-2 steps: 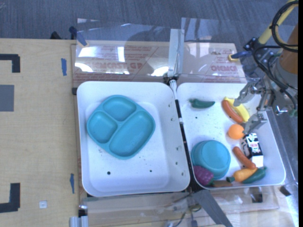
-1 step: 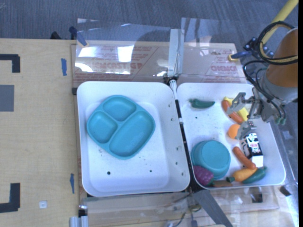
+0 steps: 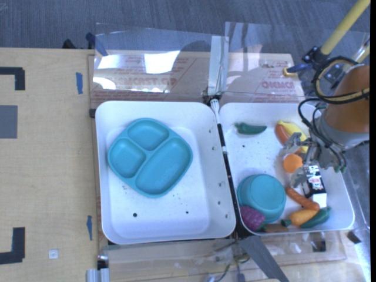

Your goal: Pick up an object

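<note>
My gripper [image 3: 303, 168] hangs low over the right side of the right bin [image 3: 346, 216], below the orange wrist band. An orange ball [image 3: 291, 163] lies right against its left side. Behind it lie a yellow piece [image 3: 289, 126] and an orange piece [image 3: 282, 134]. An orange-red carrot [image 3: 301, 197] lies just in front of the gripper, with an orange and green vegetable [image 3: 309, 217] at the front edge. Further left are an upturned teal bowl [image 3: 262, 194], a purple piece [image 3: 252, 217] and a dark green pepper [image 3: 251, 129].
The left bin [image 3: 111, 222] holds a blue divided plate [image 3: 150, 156]. A raised divider [image 3: 224, 157] separates the two bins. Clear plastic walls [image 3: 217, 57] stand behind them. Cables [image 3: 329, 75] and a yellow rod [image 3: 349, 17] hang at the upper right.
</note>
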`<act>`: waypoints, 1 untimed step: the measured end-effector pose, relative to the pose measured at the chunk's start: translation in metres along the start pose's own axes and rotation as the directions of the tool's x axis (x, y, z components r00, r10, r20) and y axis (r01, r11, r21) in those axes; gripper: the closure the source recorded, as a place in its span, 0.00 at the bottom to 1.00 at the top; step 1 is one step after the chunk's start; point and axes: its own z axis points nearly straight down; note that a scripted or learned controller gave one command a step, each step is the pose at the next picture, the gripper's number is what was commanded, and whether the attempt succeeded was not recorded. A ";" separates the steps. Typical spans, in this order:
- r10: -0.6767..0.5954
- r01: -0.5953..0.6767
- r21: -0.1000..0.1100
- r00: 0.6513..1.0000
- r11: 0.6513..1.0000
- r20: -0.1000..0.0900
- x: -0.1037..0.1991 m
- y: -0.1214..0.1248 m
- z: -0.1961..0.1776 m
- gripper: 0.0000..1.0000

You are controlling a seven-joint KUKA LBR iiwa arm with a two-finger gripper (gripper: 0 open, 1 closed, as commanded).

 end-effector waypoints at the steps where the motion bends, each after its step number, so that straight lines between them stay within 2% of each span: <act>1: 0.034 -0.034 0.001 0.999 0.999 -0.001 0.034 0.036 -0.001 0.00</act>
